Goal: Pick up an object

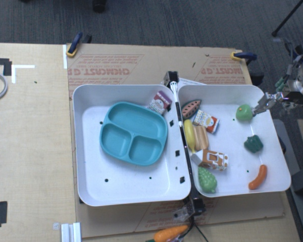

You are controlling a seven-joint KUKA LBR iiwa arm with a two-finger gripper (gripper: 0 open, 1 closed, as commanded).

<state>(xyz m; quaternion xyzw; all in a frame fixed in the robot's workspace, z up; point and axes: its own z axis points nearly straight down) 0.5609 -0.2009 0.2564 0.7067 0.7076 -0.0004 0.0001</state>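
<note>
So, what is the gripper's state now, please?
Gripper: cannot be told; it sits at the right bin's edge beside the green ball.

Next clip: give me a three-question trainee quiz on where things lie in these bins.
1. True or false: the blue divided plate lies in the left bin.
2. Which item is nearest the claw? A) green ball B) orange sausage C) banana
3. Fill in: the dark green broccoli piece lies in the ___ bin.

Key: 1 true; 2 A; 3 right.
</note>
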